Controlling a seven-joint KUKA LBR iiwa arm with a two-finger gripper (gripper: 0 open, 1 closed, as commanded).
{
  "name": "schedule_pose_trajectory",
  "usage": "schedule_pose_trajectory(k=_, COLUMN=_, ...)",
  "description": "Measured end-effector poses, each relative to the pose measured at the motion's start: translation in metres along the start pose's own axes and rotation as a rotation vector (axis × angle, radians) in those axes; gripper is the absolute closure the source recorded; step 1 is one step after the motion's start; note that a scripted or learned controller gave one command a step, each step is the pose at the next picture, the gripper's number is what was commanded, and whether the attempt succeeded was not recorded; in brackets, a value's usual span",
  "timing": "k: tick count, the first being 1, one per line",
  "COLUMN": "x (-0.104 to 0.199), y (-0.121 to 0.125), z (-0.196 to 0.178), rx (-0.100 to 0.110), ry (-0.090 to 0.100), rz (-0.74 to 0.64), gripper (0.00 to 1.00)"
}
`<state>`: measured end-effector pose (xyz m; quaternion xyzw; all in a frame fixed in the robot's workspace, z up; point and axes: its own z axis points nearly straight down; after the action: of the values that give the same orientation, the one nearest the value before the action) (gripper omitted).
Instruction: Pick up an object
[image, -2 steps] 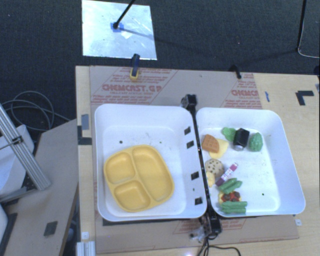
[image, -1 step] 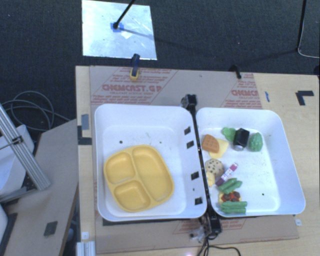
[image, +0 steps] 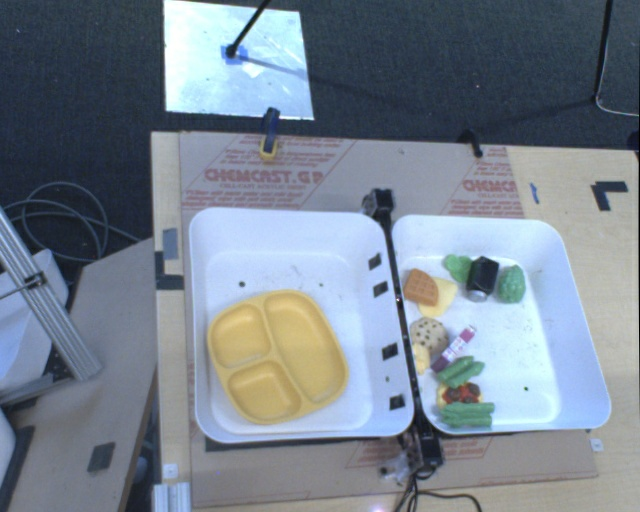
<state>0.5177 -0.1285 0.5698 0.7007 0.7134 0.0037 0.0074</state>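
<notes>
Lying in the right bin (image: 585, 372) is a small heap of toy food, all crowded toward its left half. Along the top sit an orange wedge (image: 421, 287), a leafy green piece (image: 457, 266), a black can (image: 482, 277) and a knobbly green lump (image: 512, 284), the can touching the green on either side. Below them a speckled cookie (image: 428, 331) lies just beside a pink-and-white tube (image: 458, 346), then a green pod (image: 461, 372), a red bit (image: 464, 393) and a long green piece (image: 467, 414) near the bottom wall.

The left bin (image: 200, 245) holds a yellow three-part tray (image: 277, 355), set a little askew. Both bins rest on the bench (image: 300, 172), with a yellow clamp (image: 269, 136) at its far edge. How the claw stands I cannot tell.
</notes>
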Motion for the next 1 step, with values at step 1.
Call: schedule_pose_trajectory(k=1, x=0.0764, y=-0.0352, z=0.2339, rx=0.03, ry=0.009, rz=0.01, gripper=1.0)
